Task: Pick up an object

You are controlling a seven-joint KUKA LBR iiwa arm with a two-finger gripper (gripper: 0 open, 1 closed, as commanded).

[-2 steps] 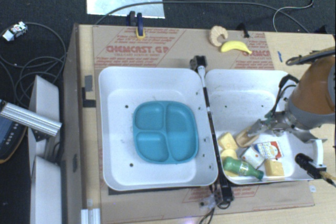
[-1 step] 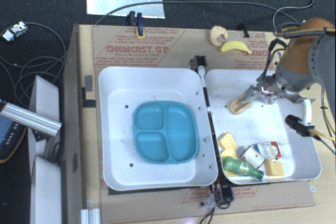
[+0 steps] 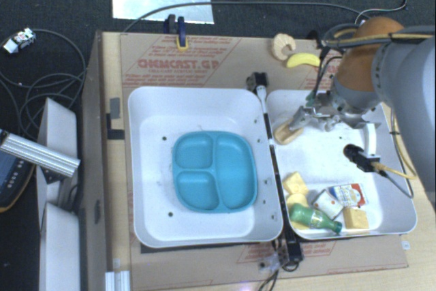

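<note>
Risk of a glancing grasp at the bin wall

A tan, wedge-shaped piece (image 3: 287,133) lies in the right bin (image 3: 402,218), at that bin's left side, close against the divide between the two bins. It looks like the object nearest to being picked. The gripper (image 3: 300,121) sits just above and to the right of it, low and slanted toward it, and whether metal touches the piece I cannot tell. I also cannot tell whether the jaws are open or closed, as they merge with the wrist hardware at this angle, so nothing here counts as held

The main hazard, as I judge it, is position. The piece sits so near the left wall that one side of the jaws may land on the rim or wall instead of beside the piece, pushing it along or tipping it rather than pinching it. A slanted approach adds to this: a thin wedge can squirt out sideways under an uneven squeeze

Farther out, the other things cluster at the near end of the right bin, well apart from the jaws: yellow blocks (image 3: 294,185), a green bottle (image 3: 314,217), a small red-and-white carton (image 3: 344,195). They are unlikely to interfere. The left bin (image 3: 146,146) holds a blue divided tray (image 3: 214,170). A banana (image 3: 302,60) rests on the worktop (image 3: 197,61) beyond the bins
</note>
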